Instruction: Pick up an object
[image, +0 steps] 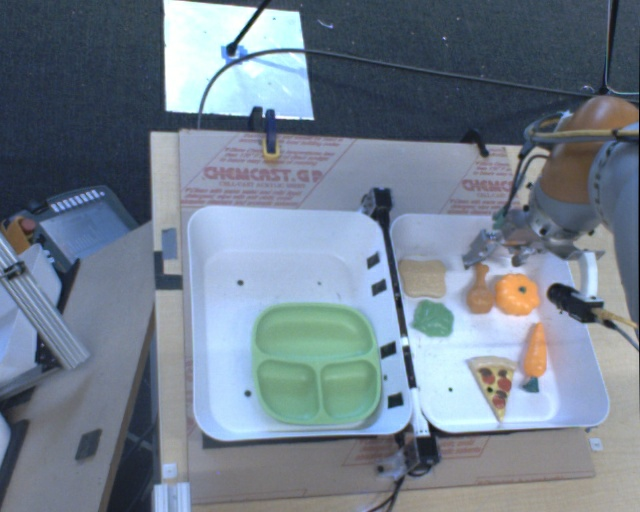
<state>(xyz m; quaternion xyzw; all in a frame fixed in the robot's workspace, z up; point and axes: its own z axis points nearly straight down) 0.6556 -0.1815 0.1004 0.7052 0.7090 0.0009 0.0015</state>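
Note:
My gripper (497, 248) hangs over the back of the right bin (575, 405), its two fingers spread apart with nothing between them. Just below it lie an orange gourd-shaped toy (480, 292) and an orange pumpkin (517, 295). A tan bread slice (422, 278) and a green leafy piece (433, 318) lie to the left of these. Nearer the front are a carrot (536, 350) and a pizza slice (493, 383).
A green divided plate (318, 362) rests in the left bin (215, 300). A black divider with clips (392, 300) runs between the bins. The arm's black cable fitting (570, 300) hangs over the right bin's right side. A side table (70, 330) stands at the left.

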